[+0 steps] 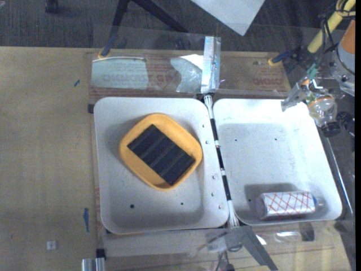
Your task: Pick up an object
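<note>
A yellow rounded block [161, 151] with a black ribbed top lies slantwise in the middle of the left bin [113, 208]. A white tube with a red criss-cross pattern [286, 203] lies on its side near the front edge of the right bin [265, 140]. My gripper [309, 95] hovers at the far right corner of the right bin, above its rim and well away from both objects. Nothing is visibly held in it.
A clear plastic screen with a metal post [210, 64] stands behind the bins. Cables and a yellow-handled clamp [327, 24] crowd the upper right by the arm. Bare wooden benchtop [45, 151] stretches to the left.
</note>
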